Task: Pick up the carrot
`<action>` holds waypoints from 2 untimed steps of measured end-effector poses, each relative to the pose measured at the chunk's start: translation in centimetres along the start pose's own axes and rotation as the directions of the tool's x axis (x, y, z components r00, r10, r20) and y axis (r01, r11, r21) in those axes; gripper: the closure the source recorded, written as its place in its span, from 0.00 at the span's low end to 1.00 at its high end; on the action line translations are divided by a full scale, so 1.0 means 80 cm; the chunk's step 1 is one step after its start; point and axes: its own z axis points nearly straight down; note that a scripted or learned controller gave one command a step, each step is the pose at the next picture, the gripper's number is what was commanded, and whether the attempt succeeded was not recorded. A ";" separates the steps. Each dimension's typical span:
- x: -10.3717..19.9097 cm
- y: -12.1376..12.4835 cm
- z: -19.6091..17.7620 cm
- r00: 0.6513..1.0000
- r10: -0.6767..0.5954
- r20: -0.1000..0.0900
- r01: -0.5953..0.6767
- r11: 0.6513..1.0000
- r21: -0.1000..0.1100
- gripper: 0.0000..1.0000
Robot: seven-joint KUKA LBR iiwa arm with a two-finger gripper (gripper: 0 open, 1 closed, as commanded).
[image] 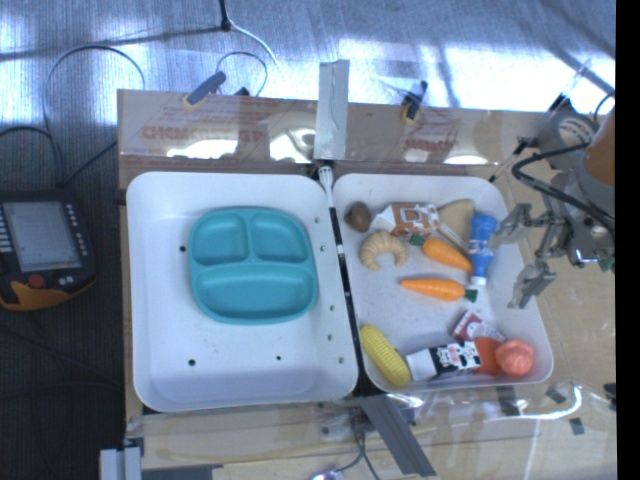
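The left bin point(160, 268) lies beside the right bin point(520, 363), my landmark here, and carries a teal divided plate point(250, 265) at its middle. My gripper point(527, 258) hangs just over the right bin's right wall, fingers spread apart with nothing between them. Inside the right bin, an ear of corn point(384, 356) lies in the near-left corner, and a milk carton point(447, 359) lies along the near wall next to it. A croissant point(383, 249) sits toward the far-left part. A blue tube point(482, 245) stands close to the right wall. The carrot point(433, 288) lies at the bin's middle (a second, similar one point(446, 254) sits just beyond it), well clear of my fingers. A peach-coloured fruit point(515, 358) fills the near-right corner.
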 end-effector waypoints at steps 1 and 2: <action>-0.091 -0.014 0.179 0.994 0.105 0.007 -0.105 0.994 0.002 0.00; -0.121 0.078 0.182 0.991 -0.132 -0.003 0.132 0.991 0.009 0.00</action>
